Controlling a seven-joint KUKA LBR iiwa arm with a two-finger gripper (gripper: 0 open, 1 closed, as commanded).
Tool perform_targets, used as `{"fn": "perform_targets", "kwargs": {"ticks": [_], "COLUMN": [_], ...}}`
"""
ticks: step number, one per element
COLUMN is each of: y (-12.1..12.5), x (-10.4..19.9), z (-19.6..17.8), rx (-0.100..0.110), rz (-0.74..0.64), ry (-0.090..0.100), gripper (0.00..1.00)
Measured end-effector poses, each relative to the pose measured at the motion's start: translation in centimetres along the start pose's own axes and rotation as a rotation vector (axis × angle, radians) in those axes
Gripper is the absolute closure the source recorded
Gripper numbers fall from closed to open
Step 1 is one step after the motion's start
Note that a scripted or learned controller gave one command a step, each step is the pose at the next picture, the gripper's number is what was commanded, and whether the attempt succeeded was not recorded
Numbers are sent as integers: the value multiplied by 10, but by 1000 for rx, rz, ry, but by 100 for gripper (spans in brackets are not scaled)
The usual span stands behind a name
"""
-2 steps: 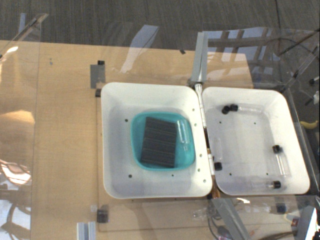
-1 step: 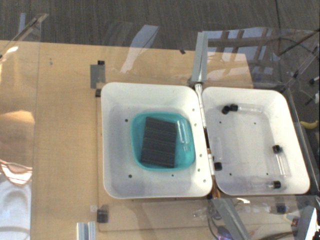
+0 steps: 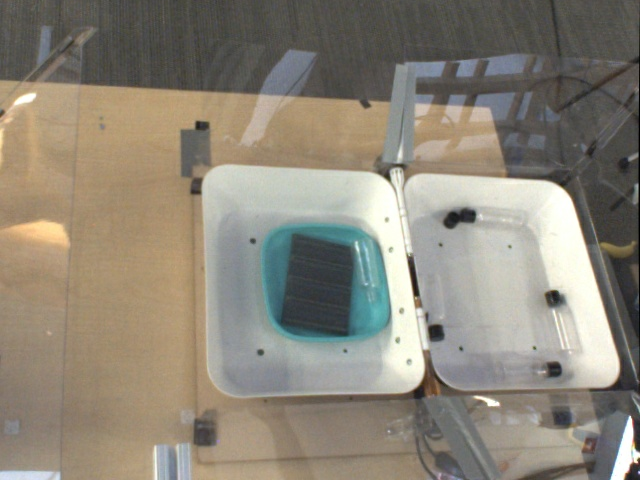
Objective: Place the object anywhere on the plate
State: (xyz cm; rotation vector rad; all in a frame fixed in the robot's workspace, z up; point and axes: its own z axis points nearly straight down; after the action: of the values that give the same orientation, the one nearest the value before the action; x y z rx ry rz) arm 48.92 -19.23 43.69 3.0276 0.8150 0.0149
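The dark ribbed block point(image 3: 320, 285) lies flat on the teal plate point(image 3: 277, 290) — a little left of the plate's middle, with a clear tube point(image 3: 368, 271) beside it on the right. The plate sits in the left white bin point(image 3: 230, 268); the right bin point(image 3: 590, 298) holds small black-capped tubes point(image 3: 556, 320) — both on the wooden table point(image 3: 100, 268).
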Motion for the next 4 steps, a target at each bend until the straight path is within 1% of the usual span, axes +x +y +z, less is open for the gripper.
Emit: {"fn": "perform_targets", "kwargs": {"ticks": [1, 2, 4], "y": [11, 11, 11], "x": [-7, -7, -7], "z": [1, 1, 1], "rx": [1, 0, 0], "rz": [214, 317, 317], "ry": [-1, -2, -3], "gripper": [0, 0, 0]}}
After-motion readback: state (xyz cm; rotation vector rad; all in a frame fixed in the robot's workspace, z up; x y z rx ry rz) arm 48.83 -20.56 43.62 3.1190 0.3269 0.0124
